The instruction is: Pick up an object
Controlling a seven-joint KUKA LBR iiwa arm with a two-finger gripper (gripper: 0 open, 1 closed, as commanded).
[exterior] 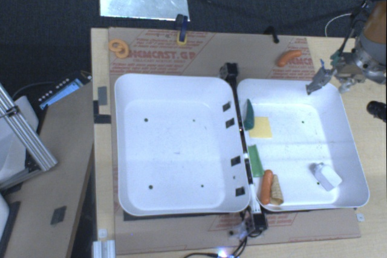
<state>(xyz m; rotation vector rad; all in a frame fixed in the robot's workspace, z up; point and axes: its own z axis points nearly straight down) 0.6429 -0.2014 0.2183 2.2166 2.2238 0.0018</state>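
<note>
The gripper point(331, 78) hangs over the far right corner of the right bin point(347, 124), at the end of the arm point(375, 48) coming in from the right. Its two fingers point(317, 81) stand spread apart, wide, with nothing between them.

All the objects lie apart from the fingers. Nearest, up and to the left of them on the cardboard point(254, 48) outside the bin, is an orange sausage point(289, 58). Down and to the left, inside the right bin near its left wall, a yellow square point(261, 127) lies flat with a dark green cone point(248, 115) touching its left edge. Farther down that same wall is a green strip point(255, 160), and below it an orange carrot point(265, 187) lies just beside a tan cone point(276, 189) at the near left corner. Well below the fingers, toward the near right corner, sits a white block point(326, 176).

The left bin point(130, 90) is far to the left of the fingers. Beyond it, on the cardboard's far left corner, lies an orange ring point(119, 47); a yellow and blue clamp point(181, 30) grips the far edge.
</note>
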